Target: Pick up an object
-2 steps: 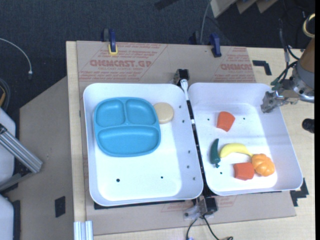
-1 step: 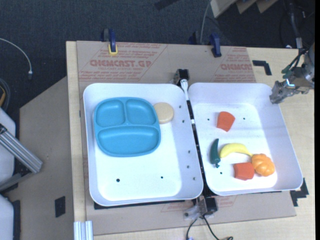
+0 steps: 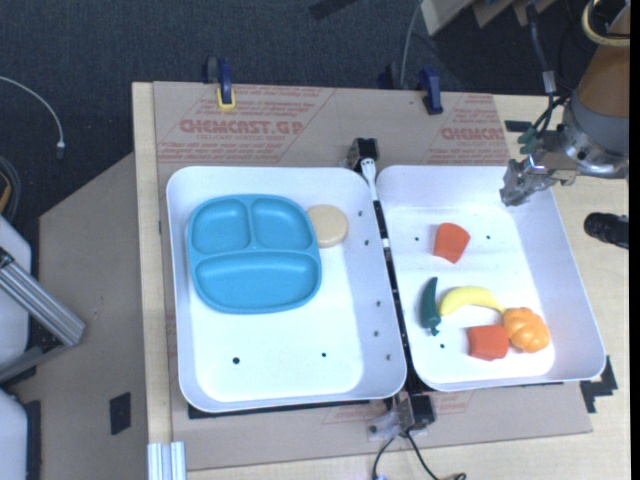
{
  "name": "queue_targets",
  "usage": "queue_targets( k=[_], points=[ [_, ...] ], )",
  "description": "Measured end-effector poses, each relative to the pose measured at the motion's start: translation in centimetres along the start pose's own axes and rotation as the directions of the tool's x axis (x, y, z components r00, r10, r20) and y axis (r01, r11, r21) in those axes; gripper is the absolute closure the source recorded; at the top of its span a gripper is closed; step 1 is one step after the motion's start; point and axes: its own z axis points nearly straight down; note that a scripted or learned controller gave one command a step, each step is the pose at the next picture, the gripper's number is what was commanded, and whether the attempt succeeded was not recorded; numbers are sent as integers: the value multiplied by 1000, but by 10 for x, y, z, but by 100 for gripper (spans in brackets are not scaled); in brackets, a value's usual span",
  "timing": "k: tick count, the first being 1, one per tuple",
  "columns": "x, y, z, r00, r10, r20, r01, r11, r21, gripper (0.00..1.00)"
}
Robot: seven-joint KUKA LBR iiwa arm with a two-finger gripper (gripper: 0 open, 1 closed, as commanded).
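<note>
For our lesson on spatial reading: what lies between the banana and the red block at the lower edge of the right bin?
Nothing. In the camera view, bare white bin floor separates the banana from the red block; the orange fruit sits just to their right.

Even, bright overhead light, soft shadows, slightly blurry picture throughout.
</note>
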Motion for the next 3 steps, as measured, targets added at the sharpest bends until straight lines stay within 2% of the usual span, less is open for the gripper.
queue_targets(
  k=[1,2,3],
  points=[
    [50,5,8,1000,0,0,0,1000,1,100],
    [100,4,-2,1000,0,0,0,1000,0,100],
    [158,2,10,1000,0,0,0,1000,2,100]
  ],
)
